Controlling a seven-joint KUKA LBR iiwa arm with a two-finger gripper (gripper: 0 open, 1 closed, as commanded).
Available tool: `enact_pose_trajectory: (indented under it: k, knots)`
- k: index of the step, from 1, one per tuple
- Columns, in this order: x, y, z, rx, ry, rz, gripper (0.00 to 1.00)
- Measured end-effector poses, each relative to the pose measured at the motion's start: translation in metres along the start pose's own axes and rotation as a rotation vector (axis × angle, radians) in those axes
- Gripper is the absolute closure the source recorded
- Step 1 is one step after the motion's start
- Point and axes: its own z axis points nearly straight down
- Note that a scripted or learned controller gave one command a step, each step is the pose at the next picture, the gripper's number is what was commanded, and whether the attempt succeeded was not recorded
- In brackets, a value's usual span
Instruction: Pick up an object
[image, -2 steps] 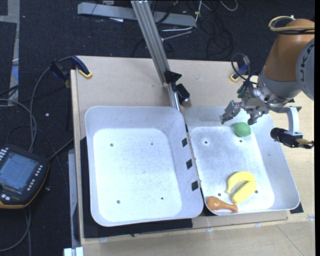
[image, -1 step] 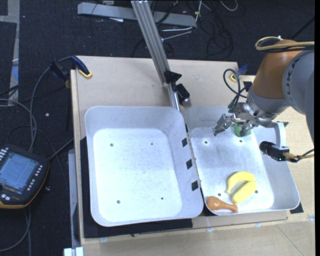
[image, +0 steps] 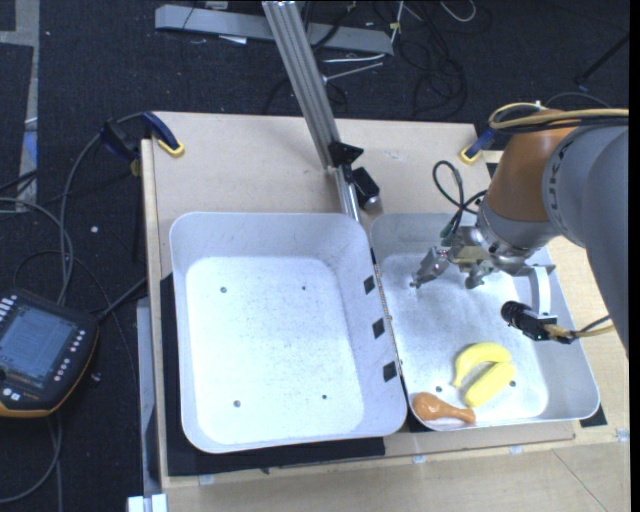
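Step in hand: approach, nothing grasped yet. Gripper (image: 447, 268) hangs over upper part of right bin (image: 570, 400), right of frame centre; fingers look spread, nothing between them. Your candidates lie at lower right: yellow banana-shaped object (image: 485, 373), orange pear-shaped object (image: 441, 407) just beside it near bin's lower rim. Next move, you judge: travel toward lower right, descend, straddle one object, close.

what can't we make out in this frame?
- Gripper, camera view: too small and seen from above to judge its state or whether anything is in it.
- Right bin: its far right part is covered by the arm.
- Yellow object and orange object near the bin's front: too small to identify; whether they touch is unclear.
- Arm: cut off at the right edge.
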Motion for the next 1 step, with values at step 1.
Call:
enact_pose_trajectory:
  k: [1]
  knots:
    - [-0.0004, 0.0016, -0.0134, -0.006, -0.001, 0.0, 1.0]
